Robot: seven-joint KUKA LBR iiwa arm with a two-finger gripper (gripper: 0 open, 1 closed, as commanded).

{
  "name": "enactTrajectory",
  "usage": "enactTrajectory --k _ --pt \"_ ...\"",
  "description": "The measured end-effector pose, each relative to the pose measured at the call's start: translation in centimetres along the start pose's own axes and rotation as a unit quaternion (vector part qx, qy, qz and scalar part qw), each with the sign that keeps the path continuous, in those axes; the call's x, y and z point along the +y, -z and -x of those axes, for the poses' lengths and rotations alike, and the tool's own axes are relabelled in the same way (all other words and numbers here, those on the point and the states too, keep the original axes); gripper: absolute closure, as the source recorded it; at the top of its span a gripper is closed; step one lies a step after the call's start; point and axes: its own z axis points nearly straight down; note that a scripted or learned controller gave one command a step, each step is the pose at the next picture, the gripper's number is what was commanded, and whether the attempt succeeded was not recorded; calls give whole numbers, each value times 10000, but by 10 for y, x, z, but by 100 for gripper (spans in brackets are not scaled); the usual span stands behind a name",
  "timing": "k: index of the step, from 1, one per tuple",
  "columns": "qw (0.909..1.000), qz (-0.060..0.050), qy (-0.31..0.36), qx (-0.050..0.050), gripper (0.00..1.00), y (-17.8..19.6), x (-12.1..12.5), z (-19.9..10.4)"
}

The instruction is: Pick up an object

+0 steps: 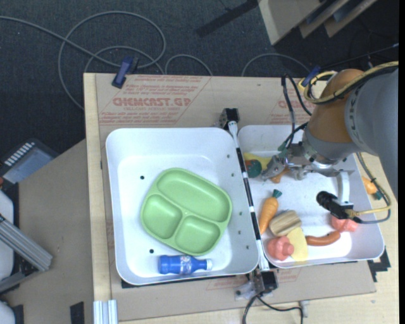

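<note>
The gripper (pixel 283 169) is seen at 12 o'clock in the right bin (pixel 373 243); whether it is wide or narrow cannot be told. A toy carrot (pixel 268 214) lies just below, at 6 o'clock.

A dark carpeted floor (pixel 76 38) spreads far above and left of the gripper (pixel 283 169), crossed by looping grey cables (pixel 95 44). The bench (pixel 164 101) under it is covered in brown printed cardboard. Pale furniture (pixel 316 19) sits directly above, at the frame's top. Far left lies a grey metal rail (pixel 22 243). Lighting is even and soft.
</note>
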Motion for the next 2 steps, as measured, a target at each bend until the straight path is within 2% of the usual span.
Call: enactTrajectory --k 1,2 --pt "10000 -11 11 19 0 0 45 8" --pt "10000 -20 13 15 100 9 45 7"
